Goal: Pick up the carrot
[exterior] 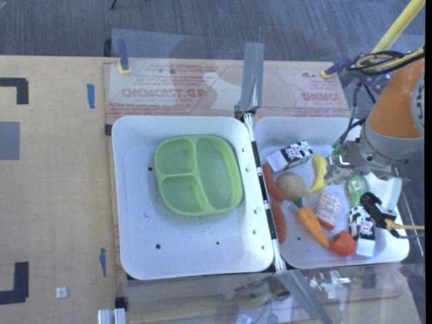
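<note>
The carrot [314, 226] is orange and tapered. It lies diagonally on the floor of the right bin [395, 252], near the front, between a red sausage [279, 222] and a pink packet [329, 208]. My gripper [337, 169] hangs over the back right part of that bin, beside a yellow banana [317, 173]. It is above and to the right of the carrot and apart from it. Nothing shows as held. The grey wrist and orange band [398, 106] hide the bin's far right corner.
Crowded around the carrot are a beige potato [291, 184], a second red sausage [271, 182], a red strawberry [343, 244], a green bottle [356, 189] and two cow-print cartons [295, 152] [362, 223]. The left bin [135, 241] holds a green divided plate [198, 174].
</note>
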Controlling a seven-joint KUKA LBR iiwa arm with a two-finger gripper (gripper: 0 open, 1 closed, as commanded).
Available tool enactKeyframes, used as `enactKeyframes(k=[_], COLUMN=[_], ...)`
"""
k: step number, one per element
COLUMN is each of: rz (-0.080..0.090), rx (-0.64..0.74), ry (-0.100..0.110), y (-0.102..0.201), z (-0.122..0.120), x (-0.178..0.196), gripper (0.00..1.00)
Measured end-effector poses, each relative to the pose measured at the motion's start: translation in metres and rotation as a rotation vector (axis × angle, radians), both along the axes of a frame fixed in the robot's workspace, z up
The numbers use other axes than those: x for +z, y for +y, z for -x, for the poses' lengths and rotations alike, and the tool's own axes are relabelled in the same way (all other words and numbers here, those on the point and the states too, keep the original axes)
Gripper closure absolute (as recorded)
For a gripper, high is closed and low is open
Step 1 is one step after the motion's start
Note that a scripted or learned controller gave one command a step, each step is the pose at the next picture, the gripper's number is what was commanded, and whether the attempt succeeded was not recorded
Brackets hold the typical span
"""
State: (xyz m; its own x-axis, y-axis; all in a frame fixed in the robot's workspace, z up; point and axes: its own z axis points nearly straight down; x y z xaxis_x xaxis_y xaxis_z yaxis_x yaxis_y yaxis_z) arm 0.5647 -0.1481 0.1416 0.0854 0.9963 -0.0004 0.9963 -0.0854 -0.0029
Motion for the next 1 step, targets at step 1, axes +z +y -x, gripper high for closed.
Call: enactKeyframes(k=[1], rz=[0.000], rx=[0.001], ry=[0.000], y=[0.0004], z=[0.0000], x=[-0.0002], gripper=[0.00])
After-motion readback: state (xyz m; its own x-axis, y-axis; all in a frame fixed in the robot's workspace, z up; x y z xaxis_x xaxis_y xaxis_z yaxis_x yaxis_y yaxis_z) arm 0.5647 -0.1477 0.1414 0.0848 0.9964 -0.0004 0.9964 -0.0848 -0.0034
